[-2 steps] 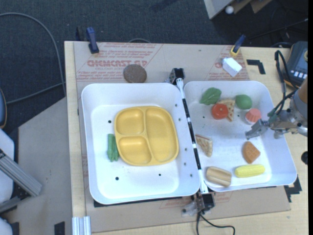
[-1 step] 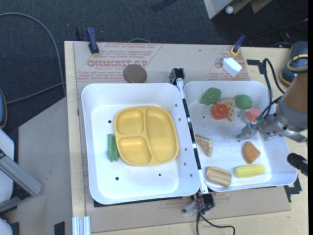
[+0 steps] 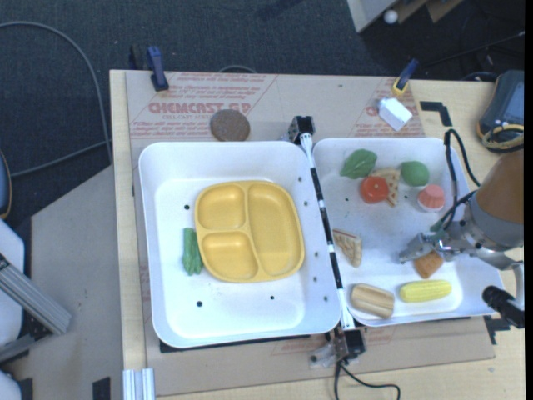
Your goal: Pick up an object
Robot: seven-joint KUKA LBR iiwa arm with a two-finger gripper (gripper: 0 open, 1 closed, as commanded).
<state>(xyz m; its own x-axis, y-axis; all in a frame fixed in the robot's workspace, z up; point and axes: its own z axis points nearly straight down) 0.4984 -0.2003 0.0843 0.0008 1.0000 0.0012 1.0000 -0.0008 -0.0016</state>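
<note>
The right bin (image 3: 379, 227) holds several toy foods: a green leaf (image 3: 358, 163), a red tomato (image 3: 375, 189), a green ball (image 3: 414, 172), a pink-red piece (image 3: 430, 197), a toast wedge (image 3: 347, 247), a bread roll (image 3: 372, 300), a corn cob (image 3: 425, 290) and an orange-brown nugget (image 3: 429, 265). My gripper (image 3: 426, 248) reaches in from the right and sits low over the bin's right side, directly above and touching or nearly touching the nugget. The corn lies just in front of it.
The left bin (image 3: 162, 307) carries a yellow divided plate (image 3: 248, 229) and a green pea pod (image 3: 191, 251). Behind the bins lie a brown disc (image 3: 229, 126), a white block (image 3: 395, 112) and two blue clamps (image 3: 156, 67). A black cable (image 3: 456, 161) runs along the right bin's edge.
</note>
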